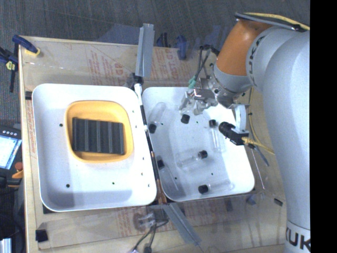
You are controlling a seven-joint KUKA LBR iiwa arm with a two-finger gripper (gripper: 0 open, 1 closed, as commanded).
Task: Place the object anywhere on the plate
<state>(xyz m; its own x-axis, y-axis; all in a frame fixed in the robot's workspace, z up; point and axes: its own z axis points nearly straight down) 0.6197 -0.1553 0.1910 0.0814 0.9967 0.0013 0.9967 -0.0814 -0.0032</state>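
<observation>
scene: two white bins side by side; left bin, right bin
plate: yellow plate in the left bin, with a dark ribbed block covering most of its middle
task things: clear tubes with black caps, all in the right bin, none on the plate
tube by the divider: long axis roughly up-down in the view, slightly tilted; cap at the near end, pointing at the bin's left wall
middle tube: lies roughly left-right, cap at its right end
front tube: lies left-right near the front wall, cap at its left end
right tube: runs up-down, cap at the far end
loose black cap: just under the gripper; clear body behind it not readable, axis cannot be told
gripper: low over the back of the right bin, near that cap
jaws: apart or together, cannot tell; lost in metal parts and glare
grasp: nothing visibly held
hard to see: tube walls are see-through on white, so outlines are faint and only the caps read well
arm: covers the right bin's back right corner and right rim
in the way: the raised rims between the bins; the block takes up most of the plate
around: clamps and cables on the wooden bench
</observation>
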